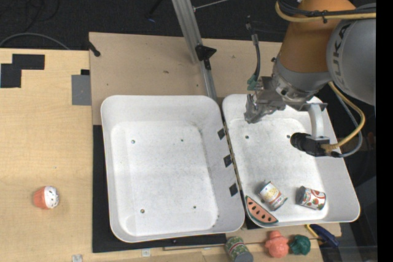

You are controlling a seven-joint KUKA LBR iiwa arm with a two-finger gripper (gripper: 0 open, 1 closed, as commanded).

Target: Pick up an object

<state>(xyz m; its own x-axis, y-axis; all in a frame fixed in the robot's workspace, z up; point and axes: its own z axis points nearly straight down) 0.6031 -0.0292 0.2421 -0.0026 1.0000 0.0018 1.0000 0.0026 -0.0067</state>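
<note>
My gripper (253,112) hangs over the back left part of the right bin (288,132), its dark fingers pointing down with nothing visibly between them. At the front of that bin lie a small tin can (271,195) and a red and white can (311,198), both on their sides. A watermelon slice (260,213) rests on the bin's front left rim. All of these lie well in front of the gripper.
The left bin (163,169) sits beside the right one. A small dark can (237,248), a pink toy (277,243) and a green toy (300,245) lie on the bench in front of the right bin. A red and white ball (46,197) lies far left. A metal rail (187,21) slants behind the bins.
</note>
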